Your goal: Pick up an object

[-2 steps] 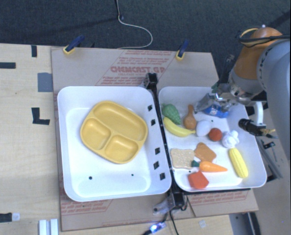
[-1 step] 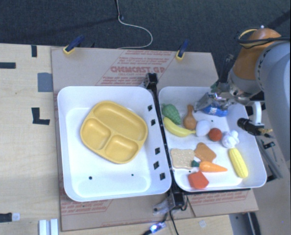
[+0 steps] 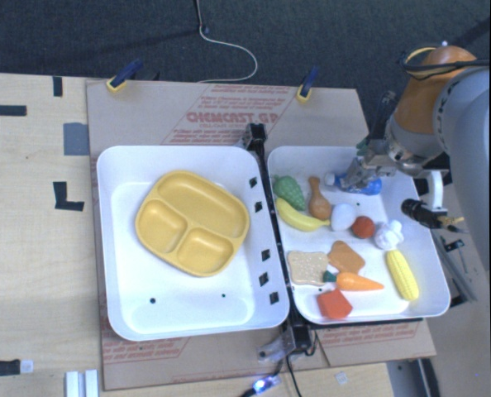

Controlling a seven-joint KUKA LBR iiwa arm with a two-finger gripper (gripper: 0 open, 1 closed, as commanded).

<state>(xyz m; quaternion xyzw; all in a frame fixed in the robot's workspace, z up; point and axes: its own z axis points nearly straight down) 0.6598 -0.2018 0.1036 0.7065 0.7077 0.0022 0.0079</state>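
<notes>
The end effector (image 3: 363,172) hangs low over the right bin's (image 3: 431,304) far end, above a blue object (image 3: 369,187). Toy foods lie there; a yellow tray (image 3: 193,222) fills the left bin (image 3: 117,246).

Arm (image 3: 469,139) cut off at right edge, blue object (image 3: 369,185) partly hidden (shape unclear)

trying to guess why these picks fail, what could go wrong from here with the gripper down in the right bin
1. The gripper sits low over a blue object near the right bin's far wall, so it may bump the wall or close on nothing.
2. The toys are crowded: the drumstick, white piece and banana lie close together, so a grasp could nudge neighbours or catch two.
</notes>
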